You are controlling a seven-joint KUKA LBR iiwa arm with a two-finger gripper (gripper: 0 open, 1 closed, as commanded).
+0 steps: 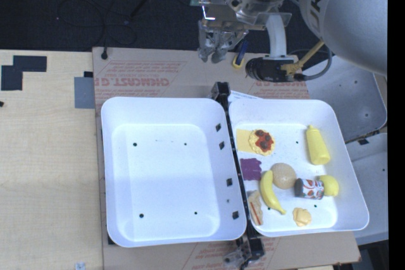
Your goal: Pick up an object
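Observation:
My gripper (214, 50) hangs high above the back edge of the bench, behind the divide between the two bins, with nothing between its fingers. The right bin (342, 155) holds the objects: a small pizza slice (262, 141), a yellow mustard bottle (317, 145), a purple piece (251, 169), a banana (270, 191), a tan round bun (283, 175), a small can (309, 188) next to a lemon (329, 185), a hot dog (255, 207) and a small yellow piece (302, 217).
The left bin (114, 136) stands beside the right one, joined by a black clamp strip (229, 155). Both rest on a cardboard sheet (145, 76) on the wooden bench. The arm's grey body fills the upper right.

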